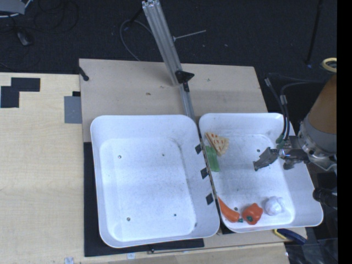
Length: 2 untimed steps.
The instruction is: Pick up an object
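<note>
The right bin (242,126) holds a tan waffle-like wedge (218,143) and a green piece (212,161) against its left wall. An orange carrot-like piece (229,211), a red-orange pepper-like object (252,213) and a white ball (273,205) lie along its front edge. My gripper (265,161) hovers over the right part of this bin, its dark fingers pointing left. Nothing shows between the fingers, and they look slightly spread.
The left bin (146,180) lies beside the right one, with black clips (203,172) along the shared edge. A metal rail (165,40) slants up from behind the bins. The arm's orange band (325,103) is at the far right.
</note>
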Motion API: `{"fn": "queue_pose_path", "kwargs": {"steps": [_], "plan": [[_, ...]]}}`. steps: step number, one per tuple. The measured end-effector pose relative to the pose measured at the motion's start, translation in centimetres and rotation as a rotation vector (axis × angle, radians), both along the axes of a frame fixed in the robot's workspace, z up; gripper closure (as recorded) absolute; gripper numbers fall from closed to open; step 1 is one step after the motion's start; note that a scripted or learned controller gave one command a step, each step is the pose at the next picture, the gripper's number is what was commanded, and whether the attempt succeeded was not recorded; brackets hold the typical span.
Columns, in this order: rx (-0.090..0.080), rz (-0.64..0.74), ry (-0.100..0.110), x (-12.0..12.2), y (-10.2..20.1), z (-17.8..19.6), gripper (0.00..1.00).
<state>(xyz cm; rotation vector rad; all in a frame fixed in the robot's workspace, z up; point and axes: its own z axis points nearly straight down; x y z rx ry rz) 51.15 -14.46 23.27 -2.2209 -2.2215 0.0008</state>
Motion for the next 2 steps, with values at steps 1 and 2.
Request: {"fn": "queue_pose_path", "kwargs": {"steps": [1, 2], "plan": [[-0.002, -0.002, -0.007, -1.69, -4.16, 11.86, 0.0], [0.0, -0.001, 0.0, -1.71, -4.09, 12.5, 1.0]]}}
